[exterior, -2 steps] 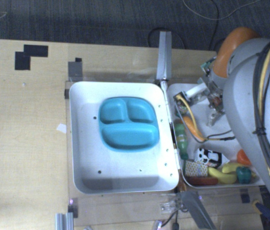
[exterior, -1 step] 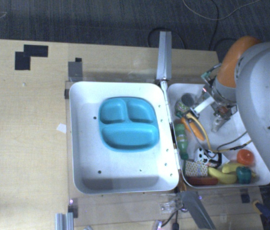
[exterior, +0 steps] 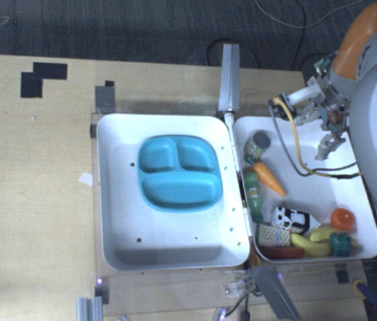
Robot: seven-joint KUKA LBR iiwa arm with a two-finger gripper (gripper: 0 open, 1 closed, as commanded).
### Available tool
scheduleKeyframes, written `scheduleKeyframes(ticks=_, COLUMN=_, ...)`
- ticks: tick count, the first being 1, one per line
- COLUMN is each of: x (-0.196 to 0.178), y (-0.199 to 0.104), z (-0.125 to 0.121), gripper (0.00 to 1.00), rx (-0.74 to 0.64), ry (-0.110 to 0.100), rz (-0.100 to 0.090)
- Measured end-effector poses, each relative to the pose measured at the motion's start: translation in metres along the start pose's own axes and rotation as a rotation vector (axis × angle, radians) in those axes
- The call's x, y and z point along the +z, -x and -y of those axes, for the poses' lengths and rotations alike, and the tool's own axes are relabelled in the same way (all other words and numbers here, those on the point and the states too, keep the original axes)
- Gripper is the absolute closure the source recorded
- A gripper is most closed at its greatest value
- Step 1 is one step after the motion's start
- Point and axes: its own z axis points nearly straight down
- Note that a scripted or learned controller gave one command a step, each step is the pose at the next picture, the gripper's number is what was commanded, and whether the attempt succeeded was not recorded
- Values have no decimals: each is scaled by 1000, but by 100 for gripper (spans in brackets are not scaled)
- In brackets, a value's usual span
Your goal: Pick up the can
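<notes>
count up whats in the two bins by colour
Blue: 1, divided tray in the left bin
Orange: 2, carrot, small round item
Green: 2, can, bottle
Yellow: 1, banana
Black and white: 1, cow-patterned item
Teal: 1, small item
Red: 1, long item
Patterned: 1, box
Total: 10

The can (exterior: 258, 145) stands in the right-hand bin (exterior: 349, 196), tucked into its far left corner, close against the wall that divides the two bins. It looks upright or nearly so, its round grey top facing up and a greenish label wrapping the side below it. An orange carrot (exterior: 269, 178) lies just beside it on the near side, and a green bottle (exterior: 252, 194) rests along the same wall a little nearer. Nothing is gripping it.
</notes>
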Motion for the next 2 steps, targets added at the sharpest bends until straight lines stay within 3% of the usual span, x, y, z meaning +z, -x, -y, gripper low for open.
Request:
scheduleKeyframes(ticks=1, x=89, y=-10, z=35, gripper=0, rx=53, ry=-2, rz=2)
scheduleKeyframes(ticks=2, x=109, y=20, z=-25, gripper=0, rx=52, ry=-1, rz=2)
